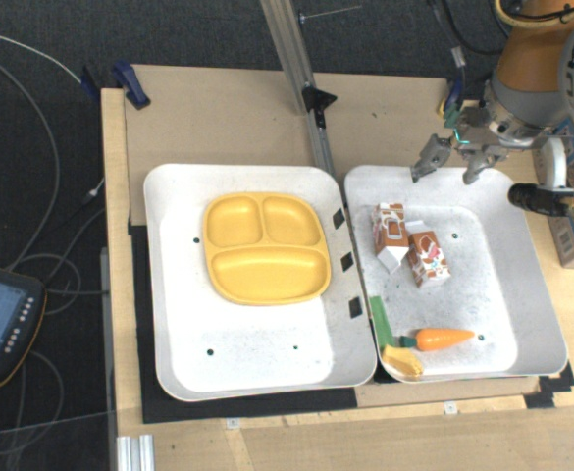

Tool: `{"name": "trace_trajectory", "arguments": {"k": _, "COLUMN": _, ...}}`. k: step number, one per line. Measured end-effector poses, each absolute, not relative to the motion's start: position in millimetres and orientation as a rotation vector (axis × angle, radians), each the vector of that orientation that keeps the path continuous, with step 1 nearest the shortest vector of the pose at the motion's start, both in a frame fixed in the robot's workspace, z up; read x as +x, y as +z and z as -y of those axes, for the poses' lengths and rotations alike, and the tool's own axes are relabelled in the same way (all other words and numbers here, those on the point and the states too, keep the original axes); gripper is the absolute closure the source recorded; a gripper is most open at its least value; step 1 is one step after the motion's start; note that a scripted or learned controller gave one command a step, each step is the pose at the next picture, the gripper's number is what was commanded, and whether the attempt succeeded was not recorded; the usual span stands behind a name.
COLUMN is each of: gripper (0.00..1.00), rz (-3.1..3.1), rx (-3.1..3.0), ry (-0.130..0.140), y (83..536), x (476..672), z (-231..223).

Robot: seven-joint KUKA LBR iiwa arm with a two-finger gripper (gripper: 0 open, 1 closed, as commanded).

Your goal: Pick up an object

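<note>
Jaws [451, 162] spread wide and gripping nothing, poised over the right bin's [522, 292] far rim, two small cartons [409, 244] touching mid-bin, one carrot [443, 339] nearer, one yellow tray [265, 247] seen left of that bin.

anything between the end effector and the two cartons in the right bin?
No. In the camera view, bare white bin floor separates the open end effector from the two cartons.

Blue clamp [130, 82] at the bench's [218, 116] far-left corner; black tablet [0, 317] on the floor, left.
</note>
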State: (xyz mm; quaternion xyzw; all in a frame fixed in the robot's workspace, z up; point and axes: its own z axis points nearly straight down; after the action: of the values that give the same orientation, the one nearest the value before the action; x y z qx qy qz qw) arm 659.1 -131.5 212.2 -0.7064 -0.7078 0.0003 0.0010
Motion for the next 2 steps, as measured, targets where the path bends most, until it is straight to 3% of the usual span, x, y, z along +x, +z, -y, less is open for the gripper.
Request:
{"name": "trace_trajectory", "arguments": {"k": 1, "gripper": 0.0, "rz": 2.222, "rx": -2.218, "ry": 0.002, "y": 212.3, "x": 659.0, "z": 131.7}}
{"name": "trace_trajectory", "arguments": {"k": 2, "gripper": 0.0, "rz": 2.218, "rx": -2.217, "ry": 0.006, "y": 168.1, "x": 652.1, "z": 130.4}}
